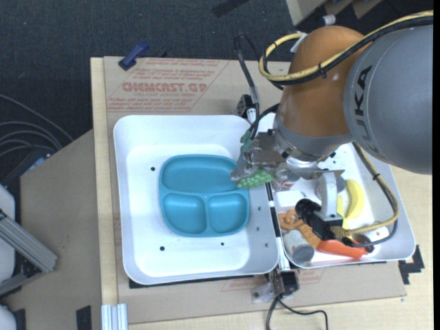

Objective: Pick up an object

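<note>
My gripper (256,172) hangs over the divide between the two bins, at the right edge of a blue divided plate (199,194) that lies in the left bin (137,184). A small green knobbly object (253,179) sits between its fingertips, lifted just above the plate's rim. The gripper is shut on it. The arm's large orange and grey wrist covers much of the right bin (395,218).
In the right bin lie a yellow banana (355,199), an orange carrot-like piece (345,250), a grey cup (299,247) on its side and a small brown-orange item (290,218). A blue clip (133,56) rests at the bench's far edge.
</note>
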### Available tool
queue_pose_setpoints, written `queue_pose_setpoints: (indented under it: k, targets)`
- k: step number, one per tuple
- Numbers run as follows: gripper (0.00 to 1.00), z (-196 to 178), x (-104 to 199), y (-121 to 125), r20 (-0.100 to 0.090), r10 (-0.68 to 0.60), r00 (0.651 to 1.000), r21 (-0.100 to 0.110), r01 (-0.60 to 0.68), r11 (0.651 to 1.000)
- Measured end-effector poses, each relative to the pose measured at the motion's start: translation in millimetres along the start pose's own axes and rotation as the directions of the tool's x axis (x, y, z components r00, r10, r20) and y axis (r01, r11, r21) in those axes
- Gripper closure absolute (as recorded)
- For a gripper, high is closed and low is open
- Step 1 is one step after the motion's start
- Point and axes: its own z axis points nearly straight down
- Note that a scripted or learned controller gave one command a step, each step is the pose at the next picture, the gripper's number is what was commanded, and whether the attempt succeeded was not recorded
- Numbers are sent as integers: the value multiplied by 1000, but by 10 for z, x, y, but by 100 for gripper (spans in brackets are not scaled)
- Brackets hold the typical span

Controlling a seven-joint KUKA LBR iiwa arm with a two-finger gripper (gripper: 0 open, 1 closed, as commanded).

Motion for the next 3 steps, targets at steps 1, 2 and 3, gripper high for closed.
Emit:
queue_pose_setpoints:
  k: [1, 2, 3]
  targets:
    - [100, -51, -628, 556, 1, 2, 1000, -1, -2, 1000]
    - [100, -86, -307, 118, -1, 1, 1000, 3, -1, 1000]
    - [100, -43, -758, 892, 1, 2, 1000, -1, -2, 1000]
